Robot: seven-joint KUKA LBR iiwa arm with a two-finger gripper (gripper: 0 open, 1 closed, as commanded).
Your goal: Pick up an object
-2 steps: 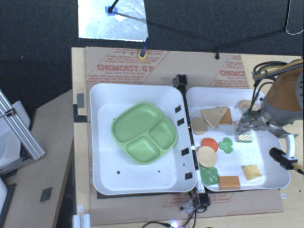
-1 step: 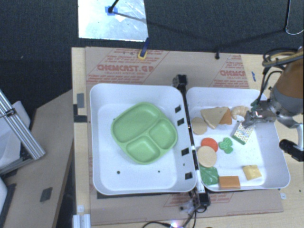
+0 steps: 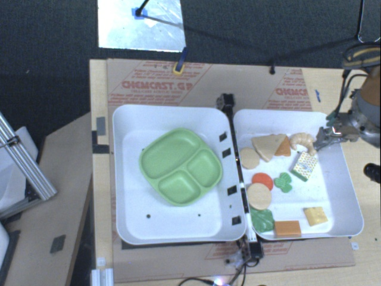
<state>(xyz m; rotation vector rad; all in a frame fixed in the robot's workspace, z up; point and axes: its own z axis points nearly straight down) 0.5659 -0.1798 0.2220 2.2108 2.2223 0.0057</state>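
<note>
Two shallow white plastic bins sit side by side. The left bin (image 3: 128,219) holds a pale green three-compartment plate (image 3: 180,166). The right bin (image 3: 345,201) holds small toy foods: a tan wedge (image 3: 269,146) at 11 o'clock, a red disc (image 3: 262,180) at centre, an orange block (image 3: 287,227) at 6 o'clock. The grey gripper (image 3: 328,137) hovers at the bin's 2 o'clock edge; whether it is wide or narrow cannot be told.

Grey arm (image 3: 366,109) coming in from the right side, orange band up by the wrist at the far right edge, arm bent low and leaning to the left, gripper (image 3: 327,137) at its tip, small and dark, pointing left
</note>
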